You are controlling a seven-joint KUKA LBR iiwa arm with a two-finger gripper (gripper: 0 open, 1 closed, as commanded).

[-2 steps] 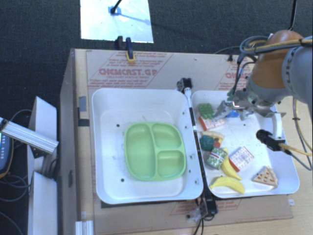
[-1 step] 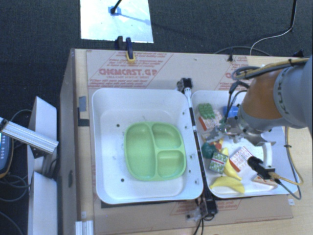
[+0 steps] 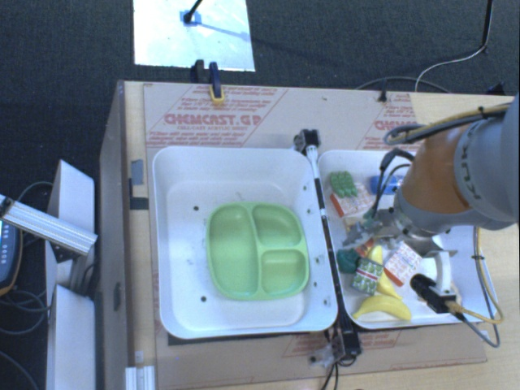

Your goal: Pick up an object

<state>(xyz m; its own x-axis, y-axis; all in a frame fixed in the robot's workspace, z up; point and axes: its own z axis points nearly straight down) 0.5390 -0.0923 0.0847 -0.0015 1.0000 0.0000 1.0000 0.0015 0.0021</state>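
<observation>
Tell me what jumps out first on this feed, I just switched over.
The pale green divided tray lies alone in the left bin. The grey arm with its orange band reaches in from the right over the right bin, with the gripper low among a small clutter there. A yellow banana lies at that bin's near edge, and a green block sits toward its far end.

Green divided plate point(image 3: 258, 251) in left bin point(image 3: 175, 177), arm's gripper point(image 3: 363, 236) low over cluttered right bin point(image 3: 325, 162), yellow banana point(image 3: 383, 306) near front
</observation>
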